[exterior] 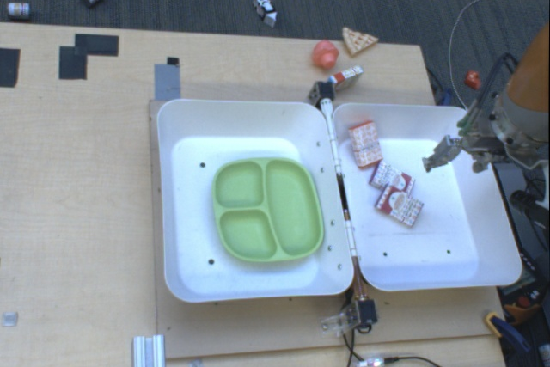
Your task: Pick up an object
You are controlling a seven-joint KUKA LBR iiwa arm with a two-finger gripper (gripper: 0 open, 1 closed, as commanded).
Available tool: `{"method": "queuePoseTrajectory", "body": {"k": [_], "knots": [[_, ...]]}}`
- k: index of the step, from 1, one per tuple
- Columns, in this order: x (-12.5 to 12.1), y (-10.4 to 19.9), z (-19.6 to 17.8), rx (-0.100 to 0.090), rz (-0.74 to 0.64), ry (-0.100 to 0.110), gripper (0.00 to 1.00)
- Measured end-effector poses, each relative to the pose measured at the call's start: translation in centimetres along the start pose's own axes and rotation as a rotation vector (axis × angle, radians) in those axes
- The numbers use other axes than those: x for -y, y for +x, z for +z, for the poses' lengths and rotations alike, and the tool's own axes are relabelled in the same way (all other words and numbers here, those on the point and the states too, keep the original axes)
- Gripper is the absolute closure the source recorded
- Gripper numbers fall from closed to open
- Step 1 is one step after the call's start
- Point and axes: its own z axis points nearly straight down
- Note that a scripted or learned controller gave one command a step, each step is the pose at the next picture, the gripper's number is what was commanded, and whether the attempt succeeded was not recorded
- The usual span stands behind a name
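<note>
- Wooden desk [77,185] carries two white bins; the right bin [447,266] holds small red-and-white packets [398,204].
- Our gripper [458,152] hovers just right of them; whether it is open we cannot tell; nothing visibly held.

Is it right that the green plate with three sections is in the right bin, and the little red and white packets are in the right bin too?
Not quite. The camera view shows the green divided plate lying in the left bin, not the right one. The red and white packets are indeed in the right bin.
</note>
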Motion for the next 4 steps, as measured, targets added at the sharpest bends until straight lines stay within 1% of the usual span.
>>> {"method": "queuePoseTrajectory", "body": {"k": [1, 2, 3, 4], "knots": [[3.4, 2.5, 10.9, -0.005, -0.001, -0.003, 0.00], [3.1, 2.5, 9.6, -0.001, 0.000, -0.014, 1.00], [3.2, 2.5, 9.7, -0.002, -0.001, -0.013, 0.00], [7.6, 5.5, 11.5, 0.003, 0.004, -0.008, 0.00]]}}
